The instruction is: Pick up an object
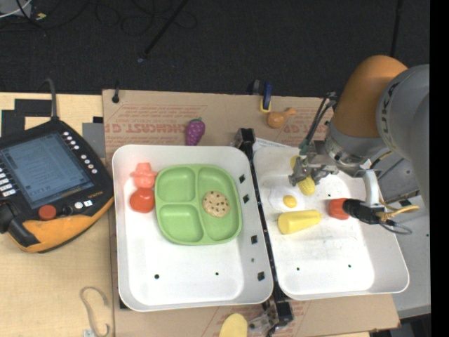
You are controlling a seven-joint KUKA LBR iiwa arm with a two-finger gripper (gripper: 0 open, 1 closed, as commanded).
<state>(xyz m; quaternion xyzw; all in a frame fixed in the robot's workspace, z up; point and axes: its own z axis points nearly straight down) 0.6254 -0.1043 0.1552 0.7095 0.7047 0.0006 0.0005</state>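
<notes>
A small corn cob (306, 185) sits between the fingers of the gripper (306, 179), pinched, in the right bin (393, 272) near its back-left corner. The arm (372, 111) reaches in from the right, wrist angled down-left.

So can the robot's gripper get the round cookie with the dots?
Probably yes. The round speckled cookie lies uncovered in the green divided plate in the left bin, open from above. The gripper is over the right bin and would have to cross over.
</notes>
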